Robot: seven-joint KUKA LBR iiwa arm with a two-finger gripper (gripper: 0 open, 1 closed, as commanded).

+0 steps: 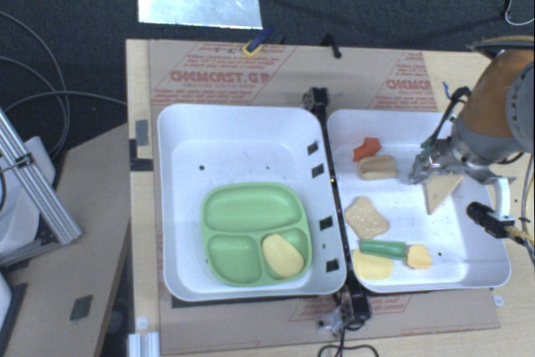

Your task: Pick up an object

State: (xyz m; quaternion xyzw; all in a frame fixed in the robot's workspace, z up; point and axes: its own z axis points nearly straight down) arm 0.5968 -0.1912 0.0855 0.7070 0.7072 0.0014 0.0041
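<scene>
Looking down on the bench at a slant, the camera took in 2 shallow white bins sitting side by side on a brown cardboard sheet. The left bin [180,138] held a pale green divided tray [251,209] with 3 compartments, and a yellow potato-shaped piece [282,255] lay in its lower right compartment. The right bin [485,267] held a scatter of toy food. A small red-orange piece [366,149] sat near the bin's far left corner, and a tan bread-roll shape [377,168] lay just beside it, toward the front. Further forward rested a speckled beige cracker-like piece [366,218]. Near the front wall lay a green stick-shaped piece [383,247], with a flat yellow piece [373,266] touching its near side and a smaller yellow lump [419,257] at its right end.

The grey arm with its orange band [493,96] came in from the right, over the right bin. Its gripper [422,170] was low in the bin, between the bread-roll shape and a pale cream wedge [439,192], which looked like a slice of cheese. The wedge lay just under and beside the wrist, its wide end toward the gripper. I could not tell how far apart the jaws stood, nor whether anything was between them, because the metal parts blurred together at that spot. The wedge appeared to rest on the bin floor.
</scene>
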